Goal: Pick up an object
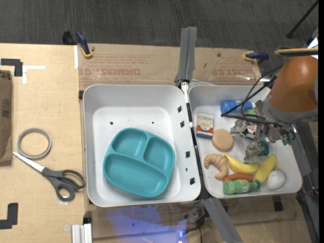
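My gripper (256, 150) hangs over the right bin (288, 135), just above and to the right of a yellow banana (240, 165). Its fingers (251, 153) look open with nothing between them. Around it lie a tan round bun (222, 140), a croissant (216, 164), a corn cob (267, 168), a white egg (276, 180), a green bottle (240, 187), a red pepper (237, 176), a small red and white box (204, 124) and a blue item (230, 107). The arm's orange band (298, 85) covers the bin's far right corner.
The left bin (101, 105) holds a teal divided plate (139, 161). On the bench to the left lie scissors (50, 176), a tape roll (34, 142) and a brown bag (5, 115). Cables run from the wrist across the right bin.
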Tool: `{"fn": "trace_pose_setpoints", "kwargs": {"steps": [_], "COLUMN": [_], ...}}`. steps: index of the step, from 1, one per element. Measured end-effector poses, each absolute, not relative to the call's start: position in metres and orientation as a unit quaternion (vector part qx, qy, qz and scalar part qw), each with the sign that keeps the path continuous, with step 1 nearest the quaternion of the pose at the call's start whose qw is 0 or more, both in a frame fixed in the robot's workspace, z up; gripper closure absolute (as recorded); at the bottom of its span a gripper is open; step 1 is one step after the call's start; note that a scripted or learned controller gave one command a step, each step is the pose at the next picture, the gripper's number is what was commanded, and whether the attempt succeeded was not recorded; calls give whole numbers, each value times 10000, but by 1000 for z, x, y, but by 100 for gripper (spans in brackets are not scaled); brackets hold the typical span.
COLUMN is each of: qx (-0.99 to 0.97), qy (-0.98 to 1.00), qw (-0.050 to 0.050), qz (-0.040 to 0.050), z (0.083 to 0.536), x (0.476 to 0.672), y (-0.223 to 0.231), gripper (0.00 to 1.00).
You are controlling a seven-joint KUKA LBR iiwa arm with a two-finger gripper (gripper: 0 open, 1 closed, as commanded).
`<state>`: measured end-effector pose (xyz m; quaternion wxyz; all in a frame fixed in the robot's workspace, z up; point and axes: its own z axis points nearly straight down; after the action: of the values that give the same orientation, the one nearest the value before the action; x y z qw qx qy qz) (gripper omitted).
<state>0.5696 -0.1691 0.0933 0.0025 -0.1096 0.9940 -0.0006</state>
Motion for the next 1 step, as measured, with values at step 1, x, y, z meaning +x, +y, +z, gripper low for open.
{"fn": "trace_pose_setpoints", "kwargs": {"steps": [1], "qx": [-723], "qy": [9974], "qw": [28], "qz": [-3], "z": [93], "x": [612], "y": [-189], "gripper": [0]}}
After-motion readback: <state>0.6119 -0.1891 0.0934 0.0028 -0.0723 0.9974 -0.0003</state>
